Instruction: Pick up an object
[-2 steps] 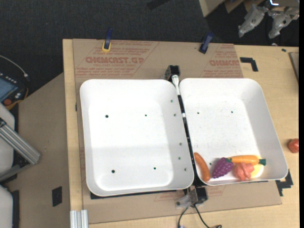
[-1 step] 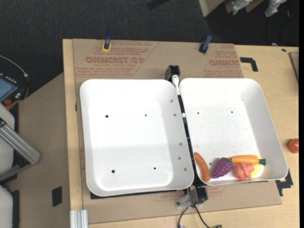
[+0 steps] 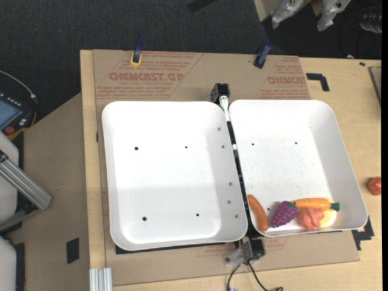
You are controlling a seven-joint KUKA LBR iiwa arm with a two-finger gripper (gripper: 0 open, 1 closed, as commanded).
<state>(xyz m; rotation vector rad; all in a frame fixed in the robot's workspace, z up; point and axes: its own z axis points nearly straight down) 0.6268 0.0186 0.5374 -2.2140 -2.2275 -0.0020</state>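
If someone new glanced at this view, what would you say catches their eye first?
Probably the bright toy food bunched in the near corner of the right bin: purple grapes, an orange carrot and a reddish sausage shape against white plastic. Next, the left bin, and the gripper hanging beyond the bench at the view's top right, well away from the toys.

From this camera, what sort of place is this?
Likely a robot grasping test bench in a lab: two white bins clamped on a cardboard-covered bench, toy food such as a carrot and grapes in the right bin, and the end effector above.
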